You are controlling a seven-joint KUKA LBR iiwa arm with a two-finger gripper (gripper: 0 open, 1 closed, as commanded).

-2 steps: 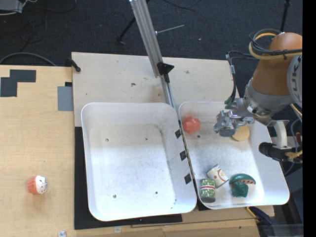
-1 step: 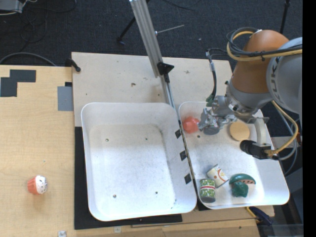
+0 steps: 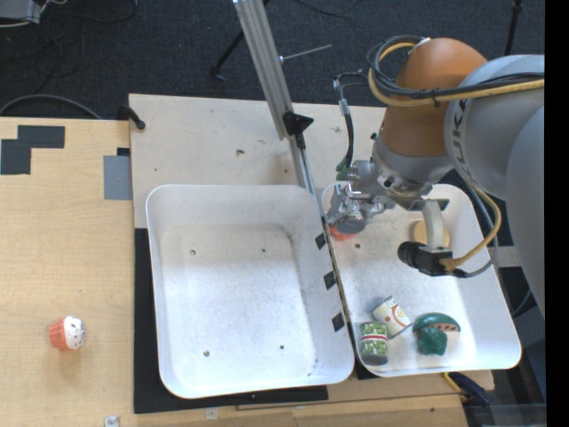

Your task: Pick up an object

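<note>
My gripper (image 3: 349, 210) hangs over the far left corner of the right bin (image 3: 503, 332), close to the divider between the two bins. A small red-orange object (image 3: 345, 229) shows right under its tip; I cannot tell whether it is gripped or lying on the bin floor. At the near end of the same bin lie a small white cup (image 3: 391, 314), a green can (image 3: 373, 342) and a green and red object (image 3: 434, 334). A pale yellow item (image 3: 424, 231) sits partly behind the arm's cables.
The left bin (image 3: 178, 205) lies to my left. A slanted aluminium bar (image 3: 269, 69) rises behind the bins. A small red and white object (image 3: 67, 334) rests on the wooden bench far left. The arm's bulk (image 3: 498, 140) covers the right bin's far side.
</note>
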